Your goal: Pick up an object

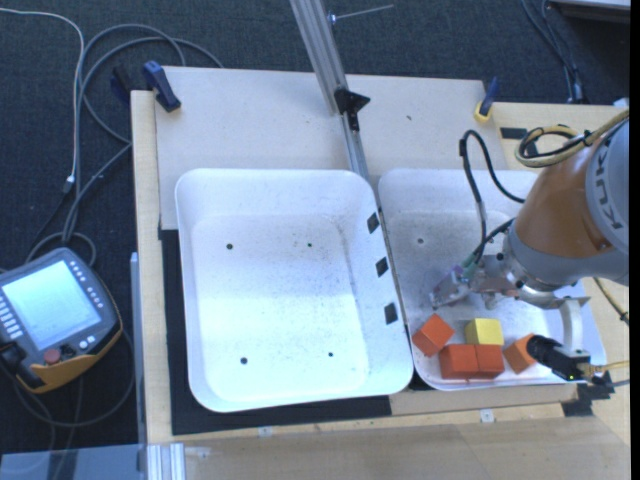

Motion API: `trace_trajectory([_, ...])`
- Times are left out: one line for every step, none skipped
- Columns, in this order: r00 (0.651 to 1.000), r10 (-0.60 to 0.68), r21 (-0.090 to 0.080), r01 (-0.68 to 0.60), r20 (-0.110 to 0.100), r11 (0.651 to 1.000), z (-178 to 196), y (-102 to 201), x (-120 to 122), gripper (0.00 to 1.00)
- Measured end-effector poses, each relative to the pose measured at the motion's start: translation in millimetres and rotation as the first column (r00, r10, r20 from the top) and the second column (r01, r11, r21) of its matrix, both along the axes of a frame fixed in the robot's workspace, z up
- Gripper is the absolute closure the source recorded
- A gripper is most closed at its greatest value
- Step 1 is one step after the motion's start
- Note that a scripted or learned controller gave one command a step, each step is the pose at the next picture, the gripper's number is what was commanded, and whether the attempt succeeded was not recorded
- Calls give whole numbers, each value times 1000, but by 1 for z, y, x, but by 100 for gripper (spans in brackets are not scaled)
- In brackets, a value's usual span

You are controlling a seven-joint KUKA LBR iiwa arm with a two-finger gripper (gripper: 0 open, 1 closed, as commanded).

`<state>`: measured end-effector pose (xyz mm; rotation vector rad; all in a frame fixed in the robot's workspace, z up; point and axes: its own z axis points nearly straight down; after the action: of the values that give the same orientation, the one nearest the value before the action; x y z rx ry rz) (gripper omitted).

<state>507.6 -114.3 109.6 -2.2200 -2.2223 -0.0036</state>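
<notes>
**Gripper Position Relative to the Block Cluster**

Currently, we read the scene from left to right. At the far left, off the bench, a teach pendant (pixel 55 313) lies on the dark floor. On the bench, the left bin (pixel 200 193) comes first. Next to it, touching along the shared wall, sits the right bin (pixel 415 193), which holds all the candidate objects.

These objects cluster at the near edge of the right bin. From left to right we see an orange block (pixel 433 334) turned at an angle, a red block (pixel 471 361) lying with its long axis roughly left-to-right, a yellow block (pixel 484 331) just behind the red one, and a small orange piece (pixel 520 353) beside them.

The gripper (pixel 452 288) reaches in from the right under the grey and orange arm (pixel 565 218). It hangs just behind the cluster, toward the far side of the bin, and the angled orange block lies nearest to it, just toward the near edge. We cannot tell whether the gripper is wide or narrow, and we see no object held in it.

We judge that the coming move depends on this offset: the gripper must shift slightly toward the near edge and descend to reach the orange block.
</notes>
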Motion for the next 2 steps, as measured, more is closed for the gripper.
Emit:
trace_trajectory([1000, 3, -2, -3, 2, 1000, -11, 21, 33, 0])
trace_trajectory([1000, 1, -2, -1, 2, 1000, 0, 20, 32, 100])
